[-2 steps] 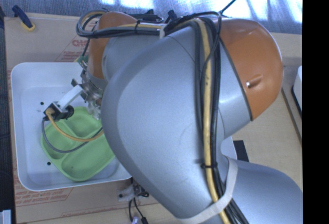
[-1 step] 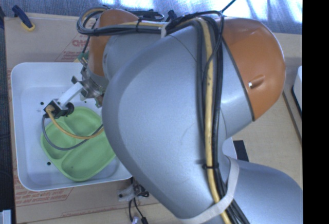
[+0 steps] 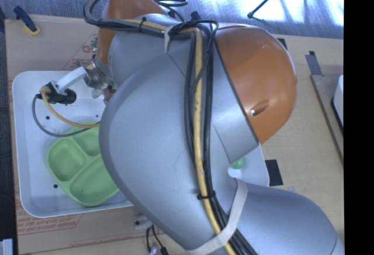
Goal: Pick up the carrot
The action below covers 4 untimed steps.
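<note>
Presently arm [image 3: 175, 131] covers most of left bin [image 3: 23, 131], gripper [image 3: 96, 79] at its 12 o'clock, grip state indeterminable; carrot not discernible, bearing unknown; green divided tray [image 3: 79, 169] at 6 o'clock.

A light wooden bench [image 3: 304, 72] carries a shallow white bin [image 3: 23, 148] at the left, with a corner of a second white bin [image 3: 257, 169] just visible to its right. Black tape marks [image 3: 273, 172] lie on the bench beside that corner, and a grey strip [image 3: 313, 63] farther right
</note>
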{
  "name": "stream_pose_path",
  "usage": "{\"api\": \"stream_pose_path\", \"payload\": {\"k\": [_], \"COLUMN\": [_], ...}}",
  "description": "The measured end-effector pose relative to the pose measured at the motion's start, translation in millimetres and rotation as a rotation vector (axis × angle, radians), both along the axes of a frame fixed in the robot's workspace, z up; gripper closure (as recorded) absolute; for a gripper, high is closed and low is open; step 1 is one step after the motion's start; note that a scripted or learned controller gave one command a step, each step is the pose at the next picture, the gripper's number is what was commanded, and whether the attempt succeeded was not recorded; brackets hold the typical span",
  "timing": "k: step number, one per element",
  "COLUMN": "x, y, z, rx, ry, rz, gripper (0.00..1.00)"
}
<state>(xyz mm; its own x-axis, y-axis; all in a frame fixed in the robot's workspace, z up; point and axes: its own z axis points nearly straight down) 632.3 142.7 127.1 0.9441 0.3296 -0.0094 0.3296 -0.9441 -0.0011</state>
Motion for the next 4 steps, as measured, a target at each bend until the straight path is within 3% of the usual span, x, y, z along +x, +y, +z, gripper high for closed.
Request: {"api": "stream_pose_path", "payload": {"k": [1, 2, 3, 4], "x": [11.4, -43.8, 3.9, 12.0], "y": [-37.3, -32.5, -33.7, -40.1], "z": [-36.6, -26.9, -34.3, 14.0], "rx": [0.001, 0.002, 0.024, 0.01], "ry": [0.005, -0.002, 0.002, -0.001], "rz": [-0.028, 0.188, 0.352, 0.291], "gripper": [0.0, 0.0, 0.0, 0.0]}}
